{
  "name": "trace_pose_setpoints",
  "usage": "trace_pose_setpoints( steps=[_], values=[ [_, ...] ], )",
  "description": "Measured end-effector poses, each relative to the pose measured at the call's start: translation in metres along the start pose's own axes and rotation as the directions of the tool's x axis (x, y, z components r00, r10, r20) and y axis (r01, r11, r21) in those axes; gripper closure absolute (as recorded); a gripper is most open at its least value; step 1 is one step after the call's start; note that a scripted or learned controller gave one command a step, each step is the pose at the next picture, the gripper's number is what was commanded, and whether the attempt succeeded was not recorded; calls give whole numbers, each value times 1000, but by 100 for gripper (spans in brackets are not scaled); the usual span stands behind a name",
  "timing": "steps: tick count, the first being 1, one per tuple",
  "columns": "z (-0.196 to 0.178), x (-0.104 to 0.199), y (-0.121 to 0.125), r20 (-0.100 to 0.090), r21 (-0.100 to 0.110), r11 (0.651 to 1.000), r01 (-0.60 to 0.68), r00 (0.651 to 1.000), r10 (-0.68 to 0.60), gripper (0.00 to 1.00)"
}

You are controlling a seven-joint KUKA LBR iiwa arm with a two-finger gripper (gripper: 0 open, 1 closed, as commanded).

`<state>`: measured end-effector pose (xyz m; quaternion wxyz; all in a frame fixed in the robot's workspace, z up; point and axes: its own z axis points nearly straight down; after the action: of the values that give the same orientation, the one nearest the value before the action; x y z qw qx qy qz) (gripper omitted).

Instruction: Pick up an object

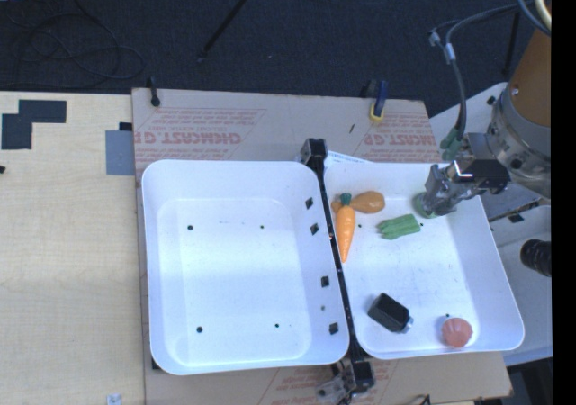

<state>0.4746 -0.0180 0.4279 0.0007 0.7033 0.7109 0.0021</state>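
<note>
The right bin [490, 255] holds several objects. An orange carrot [345, 230] lies along its left wall, with an orange-yellow lump [367, 202] just behind it. A green piece [398, 227] lies near the middle back. A black block [390, 313] and a pink ball [456, 332] sit near the front. My gripper [434, 201] hangs over the bin's back right part, just right of the green piece and a little above it.
The left bin [180, 187] stands beside the right one, parted by a black divider [328, 241]. Both rest on a cardboard sheet [234, 129] held by clamps [378, 102]. The arm's wrist and cables [517, 138] fill the right side.
</note>
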Motion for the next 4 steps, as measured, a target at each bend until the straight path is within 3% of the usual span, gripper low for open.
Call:
trace_pose_setpoints(
  steps=[1,2,3,4],
  values=[
    [9,101,16,2,6,1000,-2,1000,2,100],
    [10,172,20,2,7,1000,-7,1000,7,100],
    [-55,246,4,2,4,1000,-8,1000,8,100],
    [-53,245,3,4,8,1000,-7,1000,7,0]
  ],
)
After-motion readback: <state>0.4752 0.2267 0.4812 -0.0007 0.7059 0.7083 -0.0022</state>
